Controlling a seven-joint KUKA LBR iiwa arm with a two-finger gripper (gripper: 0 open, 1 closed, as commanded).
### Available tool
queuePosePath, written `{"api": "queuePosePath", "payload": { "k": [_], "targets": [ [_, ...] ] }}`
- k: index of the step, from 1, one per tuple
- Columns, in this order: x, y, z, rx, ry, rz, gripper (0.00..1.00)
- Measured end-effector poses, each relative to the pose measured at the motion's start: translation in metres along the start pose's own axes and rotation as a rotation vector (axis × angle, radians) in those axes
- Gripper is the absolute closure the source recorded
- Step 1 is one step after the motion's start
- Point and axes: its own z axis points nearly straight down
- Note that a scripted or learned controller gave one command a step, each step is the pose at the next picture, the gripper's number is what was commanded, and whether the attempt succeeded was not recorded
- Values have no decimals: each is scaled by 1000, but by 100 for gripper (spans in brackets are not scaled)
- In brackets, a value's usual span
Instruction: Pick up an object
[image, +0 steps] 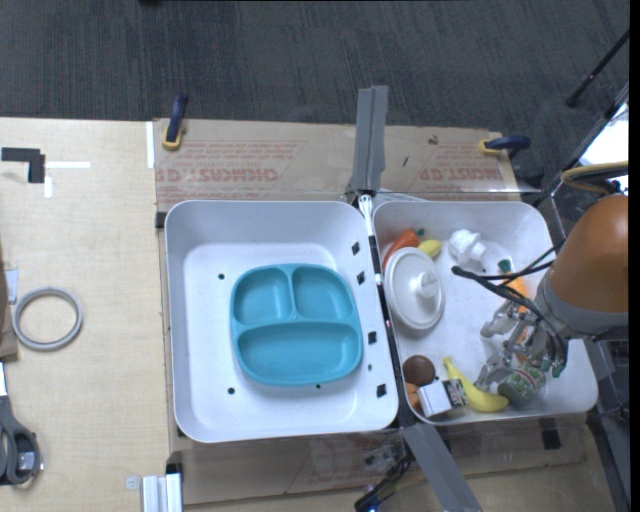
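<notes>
Arm (590, 270) is down in the right bin (560, 235), gripper (512, 365) low at the near corner; can't tell its opening or any hold. Banana (478, 395) lies just beside it. Reach step, I'd say; next it needs a firm close, then a lift

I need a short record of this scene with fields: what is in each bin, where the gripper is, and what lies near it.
left bin: a blue divided plate
right bin: white lid with knob, banana, brown round object, small orange, yellow and white items
gripper: low over the right bin's near right corner
near the gripper: the banana and a greenish object
grasp: cannot tell
</notes>
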Motion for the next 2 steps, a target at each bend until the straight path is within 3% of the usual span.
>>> {"api": "queuePosePath", "payload": {
  "k": [1, 2],
  "targets": [
    [-98, -10, -1, -3, -2, 56, 0],
    [-99, -10, -11, -1, -7, 53, 100]
  ]
}}
